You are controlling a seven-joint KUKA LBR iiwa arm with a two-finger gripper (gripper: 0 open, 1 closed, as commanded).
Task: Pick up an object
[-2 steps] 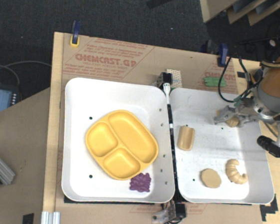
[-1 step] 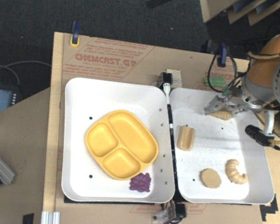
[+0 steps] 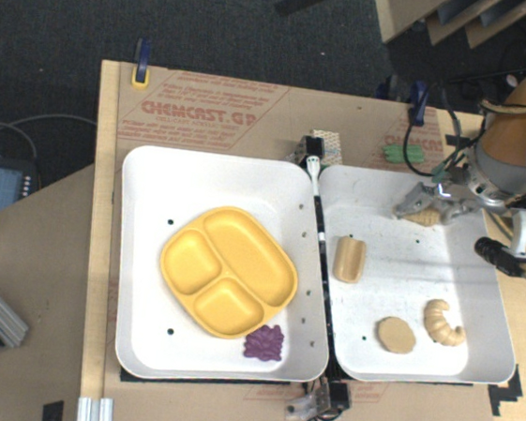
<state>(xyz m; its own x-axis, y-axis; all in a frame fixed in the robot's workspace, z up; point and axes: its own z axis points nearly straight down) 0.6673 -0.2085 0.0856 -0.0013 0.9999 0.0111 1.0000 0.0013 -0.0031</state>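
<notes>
Although the task names no particular thing, the tan, wedge-like piece (image 3: 423, 216) pinched between the spread-down fingers of the claw (image 3: 426, 206) seems to be the one chosen, held at the far edge of the right white bin (image 3: 493, 307). Nearest the camera, well below the claw, lie a round tan biscuit-shaped toy (image 3: 397, 335) and a curled tan croissant-shaped toy (image 3: 444, 323); closer to the claw, down and to its left, rests a tan bread-like cylinder (image 3: 349, 259). These look light and firm, probably moulded plastic, a little slippery, best taken across their narrow width. Far to the claw's left, in the left white bin (image 3: 137, 238), sit a yellow three-compartment plastic tray (image 3: 228, 270) and a purple bunch of toy grapes (image 3: 265, 343) just beside it. The smooth bins rest on a brown paper-covered board (image 3: 200, 103), with dark carpet (image 3: 173, 6) beyond.
</notes>
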